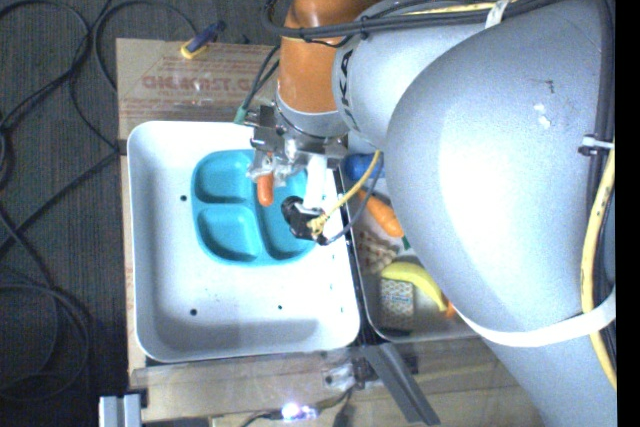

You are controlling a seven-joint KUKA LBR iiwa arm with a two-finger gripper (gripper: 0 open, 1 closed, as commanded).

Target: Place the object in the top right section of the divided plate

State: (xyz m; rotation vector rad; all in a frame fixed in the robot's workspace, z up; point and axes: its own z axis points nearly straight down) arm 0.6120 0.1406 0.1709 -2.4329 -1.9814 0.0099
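A blue divided plate (228, 215) lies in the left white bin (160, 275). My gripper (268, 171) hangs over the plate's upper right part, below the arm's orange band. A small orange object (264, 190), shaped like a short carrot, sits upright between the fingers, and the gripper is shut on it. Its lower end is just above or at the plate's ridge; I cannot tell whether it touches. The wrist and a black cable fitting (297, 216) hide part of the plate's right section.
The right bin (372, 315) holds a yellow banana (416, 281), an orange item (384, 215) and a small patterned packet (396, 299). The grey arm covers most of that bin. A cardboard sheet (190, 85) lies behind the left bin.
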